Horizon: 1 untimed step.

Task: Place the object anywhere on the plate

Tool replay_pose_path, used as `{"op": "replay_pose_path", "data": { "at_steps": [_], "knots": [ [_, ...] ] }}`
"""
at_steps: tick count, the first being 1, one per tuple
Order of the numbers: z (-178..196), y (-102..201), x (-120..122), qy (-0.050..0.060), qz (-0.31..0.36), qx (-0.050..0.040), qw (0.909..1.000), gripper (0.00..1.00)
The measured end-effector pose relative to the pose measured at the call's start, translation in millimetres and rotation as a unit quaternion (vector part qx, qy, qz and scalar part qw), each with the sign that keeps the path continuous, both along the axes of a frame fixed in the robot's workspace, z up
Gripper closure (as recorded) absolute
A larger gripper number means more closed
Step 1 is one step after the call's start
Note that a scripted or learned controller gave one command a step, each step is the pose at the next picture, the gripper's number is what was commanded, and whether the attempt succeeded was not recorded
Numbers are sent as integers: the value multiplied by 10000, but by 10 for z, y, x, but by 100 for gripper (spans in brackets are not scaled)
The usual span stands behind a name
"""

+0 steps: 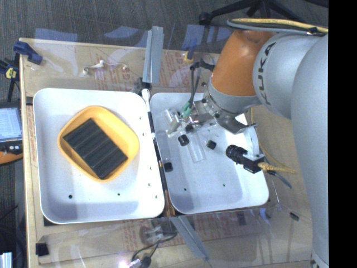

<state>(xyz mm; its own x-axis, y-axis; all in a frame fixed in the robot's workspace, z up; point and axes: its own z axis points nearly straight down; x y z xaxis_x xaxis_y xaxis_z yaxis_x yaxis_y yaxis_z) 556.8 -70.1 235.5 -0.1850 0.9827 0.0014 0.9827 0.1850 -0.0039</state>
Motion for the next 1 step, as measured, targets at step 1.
{"op": "replay_pose_path", "data": {
  "at_steps": [1],
  "knots": [
    [-451,637,406,-2,804,1,9968,100]
  ]
}}
